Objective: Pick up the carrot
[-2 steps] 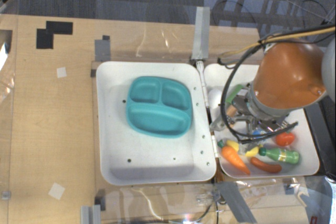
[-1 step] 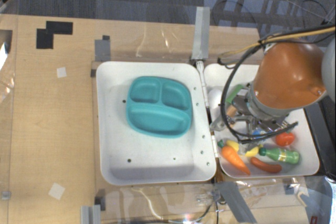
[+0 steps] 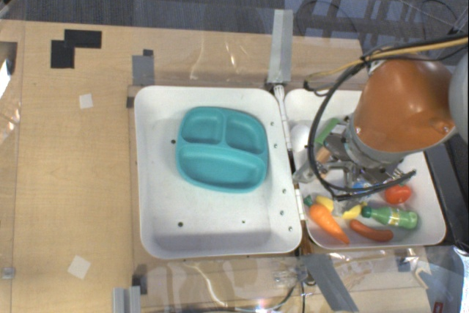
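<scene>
The carrot (image 3: 327, 221), orange with a pointed tip, lies near the front left of the right bin (image 3: 437, 231). The arm's orange band hangs over that bin, and the gripper (image 3: 350, 185) reaches down beneath it, just above and to the right of the carrot. The wrist and cables hide the fingertips.
Around the carrot lie a yellow piece (image 3: 352, 212), a green bottle (image 3: 390, 217), a red sausage (image 3: 371, 232), a red tomato (image 3: 398, 194) and a white egg (image 3: 300, 134). A teal divided plate (image 3: 221, 148) sits in the left bin (image 3: 161, 216).
</scene>
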Controlling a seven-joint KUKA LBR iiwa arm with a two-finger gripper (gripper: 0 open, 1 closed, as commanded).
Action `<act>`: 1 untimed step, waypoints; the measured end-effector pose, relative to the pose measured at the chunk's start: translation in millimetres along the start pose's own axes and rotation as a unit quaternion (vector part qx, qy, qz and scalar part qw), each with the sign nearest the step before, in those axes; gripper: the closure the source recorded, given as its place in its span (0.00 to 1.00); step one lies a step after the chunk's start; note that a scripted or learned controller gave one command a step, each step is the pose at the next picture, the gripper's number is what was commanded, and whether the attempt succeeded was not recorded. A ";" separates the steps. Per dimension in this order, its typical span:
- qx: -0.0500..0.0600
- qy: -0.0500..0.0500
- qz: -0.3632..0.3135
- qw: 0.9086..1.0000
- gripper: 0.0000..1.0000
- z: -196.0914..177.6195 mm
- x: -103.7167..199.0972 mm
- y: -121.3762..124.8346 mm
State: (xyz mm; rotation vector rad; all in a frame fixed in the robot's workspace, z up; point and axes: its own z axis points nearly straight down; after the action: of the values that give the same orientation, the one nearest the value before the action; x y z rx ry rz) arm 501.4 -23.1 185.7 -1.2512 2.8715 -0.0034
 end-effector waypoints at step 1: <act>0.000 0.000 0.000 1.000 0.00 0.0 0.0 0.0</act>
State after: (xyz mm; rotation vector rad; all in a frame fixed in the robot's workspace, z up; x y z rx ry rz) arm 501.4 -23.1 185.7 -1.2512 2.8715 -0.0034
